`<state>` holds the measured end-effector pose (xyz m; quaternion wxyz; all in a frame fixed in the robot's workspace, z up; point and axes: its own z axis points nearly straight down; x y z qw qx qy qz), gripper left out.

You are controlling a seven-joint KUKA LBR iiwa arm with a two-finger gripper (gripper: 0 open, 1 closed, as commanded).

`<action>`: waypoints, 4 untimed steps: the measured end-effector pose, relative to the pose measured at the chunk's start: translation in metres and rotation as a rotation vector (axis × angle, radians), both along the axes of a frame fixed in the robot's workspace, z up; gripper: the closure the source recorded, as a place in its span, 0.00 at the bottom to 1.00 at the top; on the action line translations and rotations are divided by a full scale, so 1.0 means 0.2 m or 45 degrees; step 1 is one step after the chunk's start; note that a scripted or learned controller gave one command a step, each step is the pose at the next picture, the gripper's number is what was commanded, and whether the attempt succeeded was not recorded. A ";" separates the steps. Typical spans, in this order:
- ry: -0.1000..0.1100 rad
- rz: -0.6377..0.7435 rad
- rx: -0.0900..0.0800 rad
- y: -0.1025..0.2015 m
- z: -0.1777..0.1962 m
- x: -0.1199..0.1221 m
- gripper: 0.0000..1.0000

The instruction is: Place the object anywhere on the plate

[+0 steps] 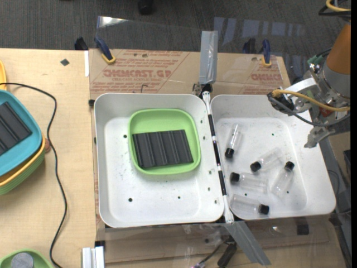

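Observation:
A green square plate lies in the left white bin, and a dark ridged mat covers its floor. Several clear vials with black caps lie scattered in the right bin, among them one near the divider and one in the middle. My gripper hangs over the right bin's right rim, well away from the plate and to the right of the vials. Nothing shows in it.
Stacked teal and yellow trays sit on the bench at far left, with a black cable trailing past them. Cardboard lies behind the bins. Yellow and grey cables loop off the arm's wrist over the right bin's back corner.

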<state>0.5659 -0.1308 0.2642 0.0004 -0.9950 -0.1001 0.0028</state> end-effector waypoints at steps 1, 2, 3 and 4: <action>-0.002 -0.004 -0.001 -0.16 0.09 -0.09 0.00; 0.001 -0.002 0.000 -0.29 0.06 -0.11 0.00; 0.001 -0.004 0.001 -0.43 -0.04 -0.09 0.00; 0.000 -0.003 0.001 -0.46 0.06 -0.18 0.00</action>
